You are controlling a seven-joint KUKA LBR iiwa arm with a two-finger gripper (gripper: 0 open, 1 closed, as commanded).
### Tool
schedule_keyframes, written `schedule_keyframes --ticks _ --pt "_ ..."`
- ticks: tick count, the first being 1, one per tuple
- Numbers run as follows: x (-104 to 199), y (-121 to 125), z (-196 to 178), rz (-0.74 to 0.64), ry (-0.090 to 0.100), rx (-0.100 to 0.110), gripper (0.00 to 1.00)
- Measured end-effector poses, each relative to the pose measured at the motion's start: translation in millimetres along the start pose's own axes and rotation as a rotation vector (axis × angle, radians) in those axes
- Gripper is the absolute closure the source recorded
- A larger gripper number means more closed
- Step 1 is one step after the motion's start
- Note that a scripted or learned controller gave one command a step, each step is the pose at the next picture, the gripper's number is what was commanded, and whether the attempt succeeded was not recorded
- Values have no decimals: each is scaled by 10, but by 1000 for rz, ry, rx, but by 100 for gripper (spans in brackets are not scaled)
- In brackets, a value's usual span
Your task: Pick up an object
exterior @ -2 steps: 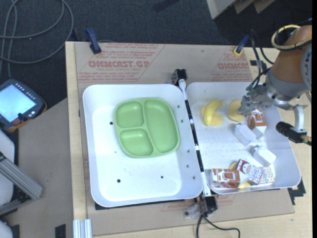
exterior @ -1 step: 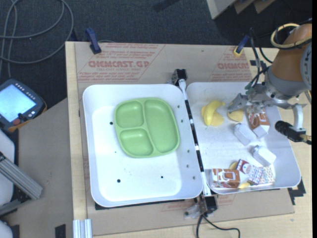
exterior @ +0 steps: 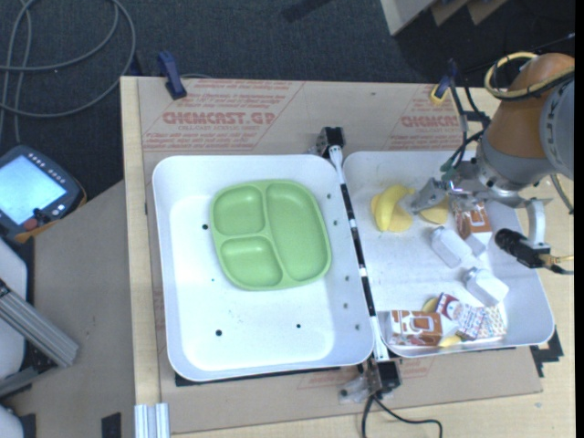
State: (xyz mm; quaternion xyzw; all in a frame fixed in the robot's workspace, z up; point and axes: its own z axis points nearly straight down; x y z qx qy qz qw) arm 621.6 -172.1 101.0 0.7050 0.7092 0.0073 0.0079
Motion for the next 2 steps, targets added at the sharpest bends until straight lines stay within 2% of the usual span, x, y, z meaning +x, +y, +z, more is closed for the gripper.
schedule_keyframes --ticks 1,2 --pt "-94 101 33 -1 16 14 0" --pt "-91 7 84 3 -2 11 100"
